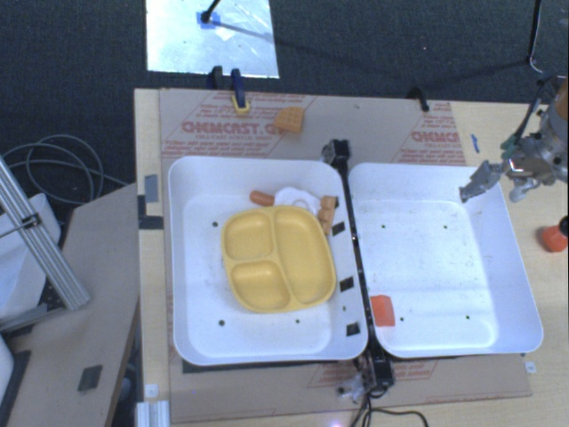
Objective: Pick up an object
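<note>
Here, nearest the camera, an orange block [381,310] lies in the right bin [498,327], hard against the divider between bins. Left of the divider, a yellow tray [277,259] fills the left bin [191,238]; a sausage [262,198] lies just beyond it. Farther right of the divider, the gripper [498,181] hangs over the right bin's far rim, jaws apart, gripping nothing; bare floor spreads below.

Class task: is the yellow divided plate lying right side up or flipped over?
Right side up: the yellow divided plate shows three hollow compartments facing upward in the left bin.
</note>
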Motion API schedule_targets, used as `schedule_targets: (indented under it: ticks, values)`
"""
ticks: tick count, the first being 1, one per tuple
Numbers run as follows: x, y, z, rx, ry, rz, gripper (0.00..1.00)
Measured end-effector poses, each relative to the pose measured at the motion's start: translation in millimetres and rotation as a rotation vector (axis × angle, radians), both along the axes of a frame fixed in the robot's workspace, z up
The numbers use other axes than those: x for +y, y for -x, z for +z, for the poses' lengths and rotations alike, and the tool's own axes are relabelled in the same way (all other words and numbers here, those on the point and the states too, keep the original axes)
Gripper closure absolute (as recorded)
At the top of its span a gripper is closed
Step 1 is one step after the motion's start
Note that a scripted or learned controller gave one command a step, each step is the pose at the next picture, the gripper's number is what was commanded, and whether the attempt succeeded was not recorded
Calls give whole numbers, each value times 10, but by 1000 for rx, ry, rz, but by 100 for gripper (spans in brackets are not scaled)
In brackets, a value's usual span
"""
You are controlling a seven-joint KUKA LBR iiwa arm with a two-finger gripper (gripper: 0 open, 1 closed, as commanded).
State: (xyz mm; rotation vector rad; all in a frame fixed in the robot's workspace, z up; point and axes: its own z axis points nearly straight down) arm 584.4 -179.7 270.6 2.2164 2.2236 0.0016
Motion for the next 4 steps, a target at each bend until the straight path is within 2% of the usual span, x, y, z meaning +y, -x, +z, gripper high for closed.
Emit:
schedule_targets:
  ticks: [1,2,3,4]
  values:
    - [497,451,974,-10,0,6,0]
    - [473,450,909,-2,0,1,0]
    - [273,993,1104,-2,1,-5,0]
    - [285,973,1092,-1,1,-1,0]
